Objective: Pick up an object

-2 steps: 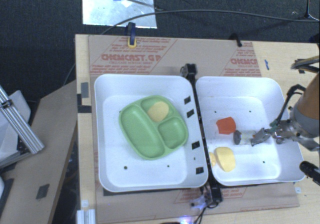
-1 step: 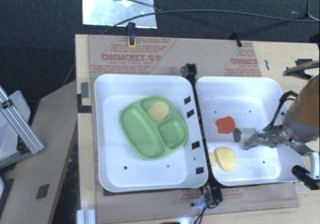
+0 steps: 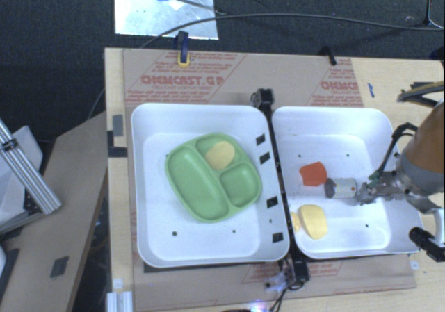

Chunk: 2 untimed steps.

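Note:
In the right bin (image 3: 361,130) an orange-red block (image 3: 313,173) lies left of centre. A pale yellow lump (image 3: 313,221) rests near that bin's front left corner. My gripper (image 3: 338,187) reaches in low from the right, its grey tip just right of the orange-red block and above the yellow lump. Whether it touches either one is unclear. The arm's orange band (image 3: 425,154) shows at the right edge. Another yellow piece (image 3: 221,155) sits in a compartment of the green divided plate (image 3: 201,189) in the left bin (image 3: 156,220).
The two bins meet along a black-clipped divider (image 3: 274,178). A cardboard sheet (image 3: 236,78) lies under them. A cable crosses behind the bins, and a metal frame (image 3: 21,171) stands at the far left.

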Each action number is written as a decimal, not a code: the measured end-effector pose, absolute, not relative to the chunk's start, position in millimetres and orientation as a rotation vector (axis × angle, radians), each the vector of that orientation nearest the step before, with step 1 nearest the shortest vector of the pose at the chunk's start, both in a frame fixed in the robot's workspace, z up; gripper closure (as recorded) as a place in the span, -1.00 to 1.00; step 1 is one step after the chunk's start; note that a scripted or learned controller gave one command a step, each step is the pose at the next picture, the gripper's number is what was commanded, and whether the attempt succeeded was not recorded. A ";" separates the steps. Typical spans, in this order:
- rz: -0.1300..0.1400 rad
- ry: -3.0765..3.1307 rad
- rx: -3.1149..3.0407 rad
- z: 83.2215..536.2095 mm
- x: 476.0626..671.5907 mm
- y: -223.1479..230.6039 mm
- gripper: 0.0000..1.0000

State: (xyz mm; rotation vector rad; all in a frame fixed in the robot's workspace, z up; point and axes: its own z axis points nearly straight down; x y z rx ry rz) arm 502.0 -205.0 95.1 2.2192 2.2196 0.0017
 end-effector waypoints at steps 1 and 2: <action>0.002 2.224 2.215 151.3 503.2 -196.0 1.00; 0.002 2.224 2.214 212.2 504.1 -193.0 1.00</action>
